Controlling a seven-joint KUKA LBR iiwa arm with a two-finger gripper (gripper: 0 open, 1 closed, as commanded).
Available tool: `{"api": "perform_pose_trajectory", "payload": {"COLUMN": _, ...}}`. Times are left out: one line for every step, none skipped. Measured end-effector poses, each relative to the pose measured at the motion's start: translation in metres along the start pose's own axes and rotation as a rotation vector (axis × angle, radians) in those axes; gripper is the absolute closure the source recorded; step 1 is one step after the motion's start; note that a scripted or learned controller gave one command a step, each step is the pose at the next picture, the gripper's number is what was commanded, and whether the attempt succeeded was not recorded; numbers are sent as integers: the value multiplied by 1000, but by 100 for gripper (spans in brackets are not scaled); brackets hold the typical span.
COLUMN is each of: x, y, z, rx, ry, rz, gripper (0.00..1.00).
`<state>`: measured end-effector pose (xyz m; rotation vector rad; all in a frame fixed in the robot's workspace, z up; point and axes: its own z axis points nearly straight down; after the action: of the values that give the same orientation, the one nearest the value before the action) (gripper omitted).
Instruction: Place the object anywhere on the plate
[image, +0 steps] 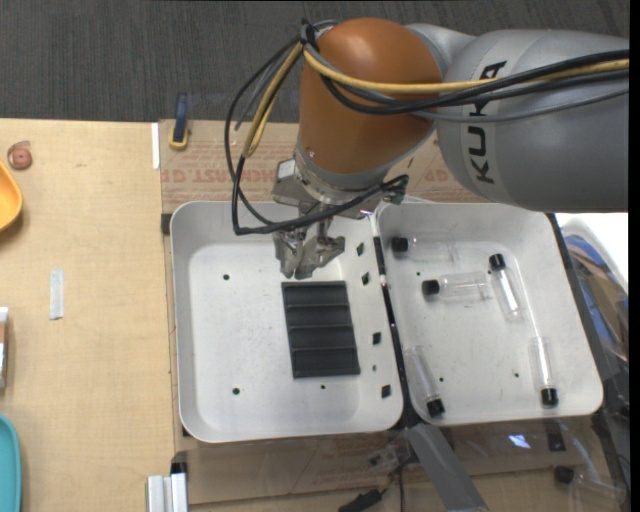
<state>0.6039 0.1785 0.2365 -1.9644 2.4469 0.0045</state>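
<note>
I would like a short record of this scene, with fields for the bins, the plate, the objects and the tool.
left bin: shallow white bin, bearing the plate
plate: black ribbed rectangular plate, lying flat near the middle of the left bin
right bin: shallow white bin, bearing the tubes
objects: several clear plastic tubes with black caps, scattered, lying on their sides
tool: two-finger tool, above the left bin, just beyond the plate's far edge
tool contents: cannot tell

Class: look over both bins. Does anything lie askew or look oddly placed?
Yes. In the right bin, the clear tubes lie scattered at different angles, while the black plate in the left bin sits neat, nearly square to its walls.
</note>
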Motion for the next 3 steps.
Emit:
{"api": "perform_pose_trajectory", "payload": {"x": 1, "y": -2, "z": -9, "rx": 0, "ry": -4, "rz": 7, "gripper": 100}}
{"api": "perform_pose_trajectory", "payload": {"x": -32, "y": 47, "z": -30, "rx": 0, "ry": 1, "rz": -196, "gripper": 100}}
{"api": "perform_pose_trajectory", "payload": {"x": -34, "y": 59, "z": 51, "rx": -6, "ry": 2, "rz": -573, "gripper": 100}}
